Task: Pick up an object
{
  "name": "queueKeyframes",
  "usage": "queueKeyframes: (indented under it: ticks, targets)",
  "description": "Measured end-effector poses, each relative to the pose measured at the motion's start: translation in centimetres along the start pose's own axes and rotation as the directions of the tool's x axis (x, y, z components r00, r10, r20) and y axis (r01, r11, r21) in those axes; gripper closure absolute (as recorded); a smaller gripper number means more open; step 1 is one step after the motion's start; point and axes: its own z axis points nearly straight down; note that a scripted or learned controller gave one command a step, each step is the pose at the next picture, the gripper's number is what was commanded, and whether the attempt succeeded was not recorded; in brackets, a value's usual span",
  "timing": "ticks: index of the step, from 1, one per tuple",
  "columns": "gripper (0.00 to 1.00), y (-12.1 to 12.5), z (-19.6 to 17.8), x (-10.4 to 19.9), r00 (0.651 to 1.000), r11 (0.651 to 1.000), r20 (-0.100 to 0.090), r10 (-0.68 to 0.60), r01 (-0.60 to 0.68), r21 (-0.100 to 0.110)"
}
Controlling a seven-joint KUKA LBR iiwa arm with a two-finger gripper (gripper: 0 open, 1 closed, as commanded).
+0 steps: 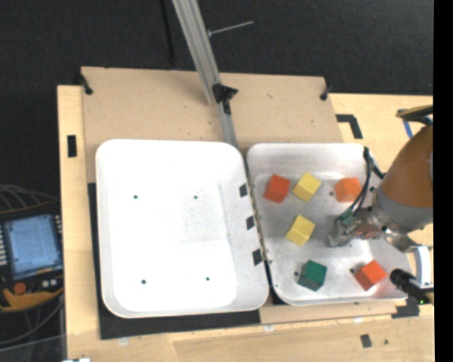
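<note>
Right bin (287, 157) taken as landmark. Gripper (341, 236) is low over its middle-right part, arm entering from the right; whether the pincer is open or shut cannot be told. Inside the bin: red cube (277, 188) and yellow cube (306, 187) near the far wall, orange cube (347, 189) beside the arm, second yellow cube (300, 230) central, green cube (312, 275) and red-orange cube (369, 274) near the front wall

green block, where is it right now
The green block lies in the right bin, near its front edge, below a yellow block and left of a red block.
</note>
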Motion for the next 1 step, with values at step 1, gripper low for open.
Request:
queueKeyframes:
  ticks: [1]
  targets:
    - [1.00,-0.56,-5.53,-0.81,1.000,1.000,0.004,0.001,-0.001,-0.001]
